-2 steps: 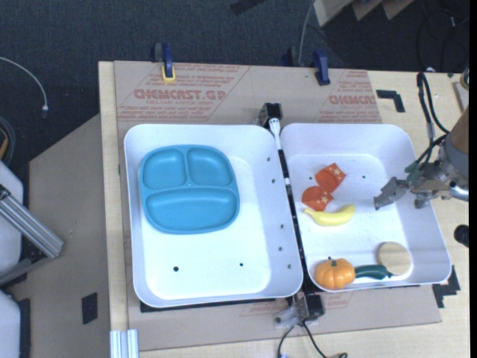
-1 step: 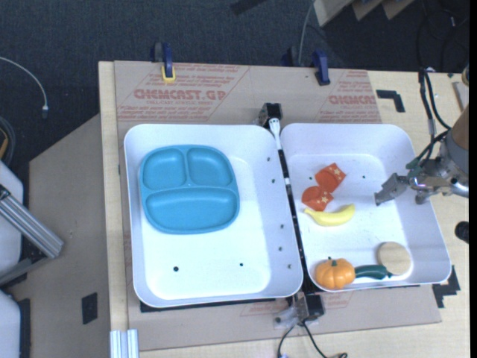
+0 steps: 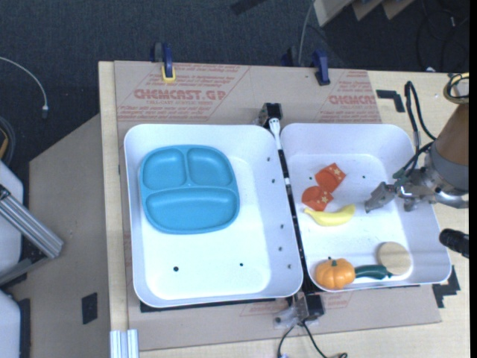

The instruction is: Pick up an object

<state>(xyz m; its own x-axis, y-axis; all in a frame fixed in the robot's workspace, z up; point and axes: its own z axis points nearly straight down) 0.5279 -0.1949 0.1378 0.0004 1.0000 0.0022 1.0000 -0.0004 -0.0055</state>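
The right bin (image 3: 373,144) holds several small items: a red block (image 3: 332,175), a red rounded piece (image 3: 316,198) touching it, a yellow banana (image 3: 332,215), an orange pumpkin (image 3: 335,273) at the front, and a beige disc (image 3: 394,257) with a teal handle (image 3: 370,273). My gripper (image 3: 389,203) hangs over the right side of this bin, right of the banana and behind the beige disc. Its fingers stand apart and open, with nothing between them.
In the left bin (image 3: 223,274) lies a blue divided plate (image 3: 191,189), at the back left. A black divider (image 3: 283,177) runs between the bins. Blue clamps (image 3: 167,60) hold the board's far edge. Cables trail at the right.
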